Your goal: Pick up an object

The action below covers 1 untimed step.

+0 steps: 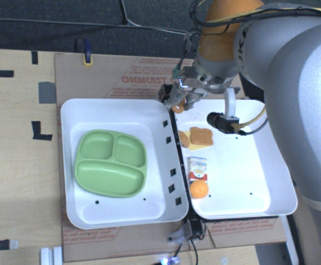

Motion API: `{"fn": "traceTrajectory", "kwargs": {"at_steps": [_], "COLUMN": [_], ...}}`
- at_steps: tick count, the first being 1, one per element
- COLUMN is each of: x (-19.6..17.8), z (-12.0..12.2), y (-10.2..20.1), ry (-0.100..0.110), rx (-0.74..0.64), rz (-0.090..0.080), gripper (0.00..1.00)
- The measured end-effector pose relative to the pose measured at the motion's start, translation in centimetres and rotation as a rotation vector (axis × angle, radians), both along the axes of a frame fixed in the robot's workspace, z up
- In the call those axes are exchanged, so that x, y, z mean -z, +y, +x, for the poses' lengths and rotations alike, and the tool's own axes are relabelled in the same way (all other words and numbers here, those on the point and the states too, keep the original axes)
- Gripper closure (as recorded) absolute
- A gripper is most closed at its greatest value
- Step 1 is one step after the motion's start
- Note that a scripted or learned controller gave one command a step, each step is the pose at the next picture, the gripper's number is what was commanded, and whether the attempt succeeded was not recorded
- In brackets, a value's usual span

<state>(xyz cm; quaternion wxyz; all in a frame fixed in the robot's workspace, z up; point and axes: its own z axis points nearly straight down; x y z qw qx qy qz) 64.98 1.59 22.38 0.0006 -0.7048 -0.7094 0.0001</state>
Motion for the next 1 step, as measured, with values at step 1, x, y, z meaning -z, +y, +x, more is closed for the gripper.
{"fn": "traceTrajectory", "kwargs": {"at_steps": [1], "x": [-0.42], "z": [0.34], "y": [5.27], "ry": [0.0], "rx": [0.0], "rz": [0.001], "gripper": [1.0]}}
